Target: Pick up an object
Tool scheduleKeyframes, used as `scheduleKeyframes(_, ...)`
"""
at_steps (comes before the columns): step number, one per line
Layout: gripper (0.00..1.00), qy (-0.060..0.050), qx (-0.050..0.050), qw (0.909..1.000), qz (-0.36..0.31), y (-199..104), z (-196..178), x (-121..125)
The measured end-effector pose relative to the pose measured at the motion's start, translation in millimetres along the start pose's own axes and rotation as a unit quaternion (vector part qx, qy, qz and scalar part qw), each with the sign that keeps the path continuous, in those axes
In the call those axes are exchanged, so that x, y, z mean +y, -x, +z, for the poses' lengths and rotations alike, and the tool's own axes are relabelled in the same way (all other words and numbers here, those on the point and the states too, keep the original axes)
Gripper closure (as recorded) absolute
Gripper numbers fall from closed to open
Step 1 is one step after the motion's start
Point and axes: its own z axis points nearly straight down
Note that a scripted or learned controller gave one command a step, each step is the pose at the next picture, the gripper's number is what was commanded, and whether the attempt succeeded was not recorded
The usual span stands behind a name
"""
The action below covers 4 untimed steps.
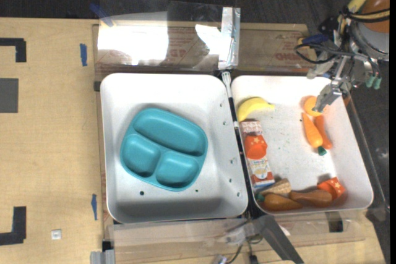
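The right bin (352,151) holds several toy foods. An orange carrot (314,130) lies near its right wall, with a small orange piece (308,104) just above it. My gripper (322,102) hangs over the bin's upper right corner, its tip at that orange piece and the carrot's top end. A yellow banana (253,107) lies at the bin's upper left. A red tomato (255,146) rests on a long printed packet (260,169) along the left wall. A brown drumstick (301,198) lies along the front wall.
The left bin (117,96) holds a teal divided plate (164,148). A small orange-red piece (332,187) sits at the right bin's front right corner. A clear plastic sheet (167,37) stands behind the bins. Cables (322,46) trail near the arm's wrist.
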Motion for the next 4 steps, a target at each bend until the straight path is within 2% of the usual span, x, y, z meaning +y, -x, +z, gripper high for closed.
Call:
scheduleKeyframes(1, 0.00, 0.000, 0.008, 0.9999, -0.008, 15, 129, -48)
scheduleKeyframes(2, 0.00, 0.000, -0.001, 0.9996, 0.028, -21, 163, -30)
scheduleKeyframes(3, 1.00, -0.001, -0.008, 0.9996, 0.026, -17, 149, -29)
scheduleKeyframes(4, 1.00, 0.001, -0.004, 0.9972, -0.075, -7, 47, 49)
